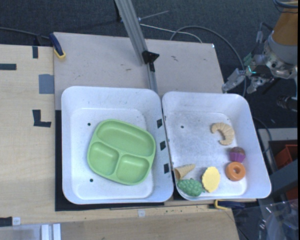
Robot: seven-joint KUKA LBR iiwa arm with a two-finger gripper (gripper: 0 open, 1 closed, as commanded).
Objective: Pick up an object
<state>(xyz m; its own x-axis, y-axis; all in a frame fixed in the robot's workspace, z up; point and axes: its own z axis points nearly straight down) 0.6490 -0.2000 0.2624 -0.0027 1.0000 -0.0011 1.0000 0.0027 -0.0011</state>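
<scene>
Arm waits off the far right corner of the right bin (pixel 250 134), outside its rim. The gripper (pixel 247 81) hangs above the dark floor there, fingers spread apart, nothing between them.

Left bin (pixel 70 134) carries a green divided plate (pixel 121 151), lying flat, three compartments.

Right bin holds the small toy foods, clustered along its right and near sides:
- croissant (pixel 223 132), tan, curved, toward the right wall, on its own.
- purple piece (pixel 236 154) just near of it, touching or almost touching an orange ring (pixel 235 171).
- yellow lump (pixel 211 178), near edge, just beside a green knobbly piece (pixel 191 187) in the near left corner.
- cone-shaped piece (pixel 184 171), tan, just far of the green one.

Judgement: all look like light, hard plastic, likely smooth and prone to slipping or skidding on the bin floor. The croissant seems the best candidate: stands clear of neighbours, and pinching across its thick middle should seat it. The near cluster is crowded and close to the wall, so fingers may jostle neighbours.
</scene>
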